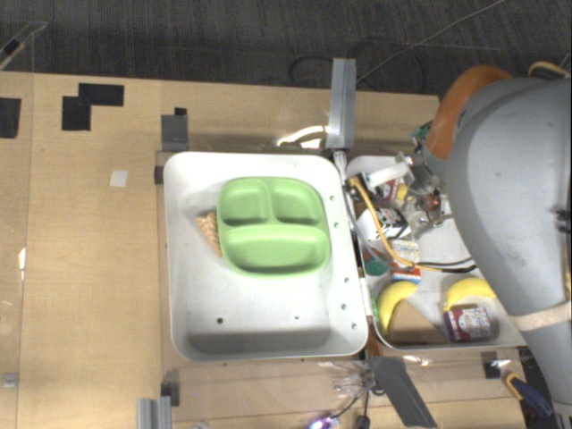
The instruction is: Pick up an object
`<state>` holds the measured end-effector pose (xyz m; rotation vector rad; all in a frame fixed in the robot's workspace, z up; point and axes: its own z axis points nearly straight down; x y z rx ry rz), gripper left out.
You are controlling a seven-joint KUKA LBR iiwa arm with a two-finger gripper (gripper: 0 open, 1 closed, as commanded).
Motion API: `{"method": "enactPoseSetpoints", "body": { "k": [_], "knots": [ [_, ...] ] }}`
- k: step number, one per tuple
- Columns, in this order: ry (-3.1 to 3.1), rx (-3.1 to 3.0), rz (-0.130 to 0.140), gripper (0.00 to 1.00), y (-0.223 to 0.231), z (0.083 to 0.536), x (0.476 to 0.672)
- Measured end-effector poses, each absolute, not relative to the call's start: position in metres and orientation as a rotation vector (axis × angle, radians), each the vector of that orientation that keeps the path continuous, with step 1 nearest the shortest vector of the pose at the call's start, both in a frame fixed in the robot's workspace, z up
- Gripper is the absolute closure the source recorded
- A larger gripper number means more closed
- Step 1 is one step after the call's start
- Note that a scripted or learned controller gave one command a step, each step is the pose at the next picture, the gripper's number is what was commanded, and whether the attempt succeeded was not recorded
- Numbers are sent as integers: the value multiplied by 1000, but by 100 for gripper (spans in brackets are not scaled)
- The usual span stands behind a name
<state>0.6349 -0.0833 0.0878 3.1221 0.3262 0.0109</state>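
My gripper (386,224) is low over the far part of the right bin (420,340), under the grey arm with its orange band. Just in front of it lies a small teal and red item (376,263). Closer to the front edge a yellow banana-like piece (397,295) leans on a brown block (410,321). A second yellow piece (470,290) sits behind a small jar with a dark red label (469,323). The arm hides the right bin's right side.
In the left bin (192,320), a green divided plate (272,224) lies toward the back, with a tan speckled piece (209,231) poking out from under its left edge. A metal post (342,105) stands behind the divide between the bins.
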Motion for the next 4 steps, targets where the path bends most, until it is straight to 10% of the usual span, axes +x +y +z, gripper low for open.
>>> {"method": "enactPoseSetpoints", "body": {
  "k": [1,3,4],
  "knots": [
    [323,3126,16,100,-81,89,656],
    [318,3125,25,100,-87,92,544],
    [327,3123,13,100,-109,88,659]
  ]
}}
